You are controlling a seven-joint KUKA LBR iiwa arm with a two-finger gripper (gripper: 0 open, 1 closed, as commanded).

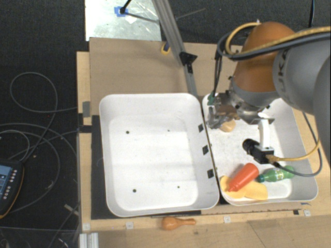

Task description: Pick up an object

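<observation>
My landmark is the right-hand bin (305,192), the one I am working over. My gripper (217,113) hangs at that bin's far left corner, close against the wall it shares with the left-hand bin (150,154). Just beside my gripper, on the side toward the bin's middle, lies a small tan object (227,125), and I take it for the nearest candidate; it looks roundish, with no clear long axis that I can read. Whether I am touching it I cannot tell, and how far I am open I cannot tell either, since my wrist hides that part. The other things sit well apart from me, along the bin's near wall: an orange carrot-shaped piece (243,176) lying aslant, a green bottle (276,175) just beside it, and a yellow piece (253,191) under them.
</observation>
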